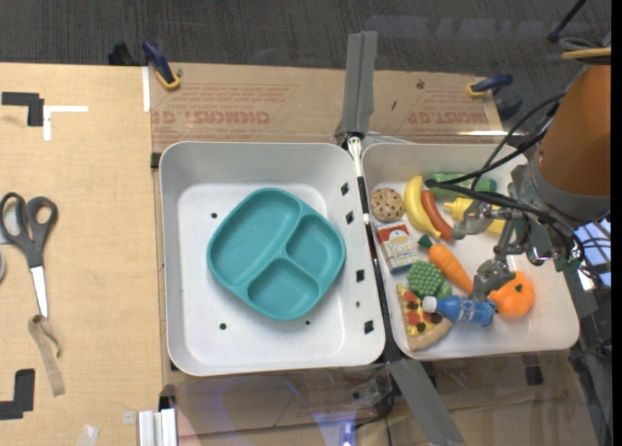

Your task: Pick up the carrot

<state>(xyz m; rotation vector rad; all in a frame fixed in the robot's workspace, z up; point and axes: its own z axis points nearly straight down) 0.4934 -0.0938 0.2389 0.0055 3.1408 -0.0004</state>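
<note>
The carrot (450, 266) is a short orange toy lying at a slant in the middle of the right bin (559, 337), its thick end pointing to the lower right. My gripper (483, 249) hangs just right of it, open. One finger stands near the yellow toy and the other by the carrot's lower end. I see nothing held between the fingers. The arm's orange band (583, 133) partly covers the bin's right side.
Around the carrot lie a broccoli (426, 277), a blue bottle (466, 311), an orange fruit (516, 296), a pizza slice (421, 321), a banana (418, 203), a cookie (387, 204) and a small carton (396, 244). The left bin (185, 337) holds a teal divided plate (277, 254). Scissors (29, 230) lie on the bench at far left.
</note>
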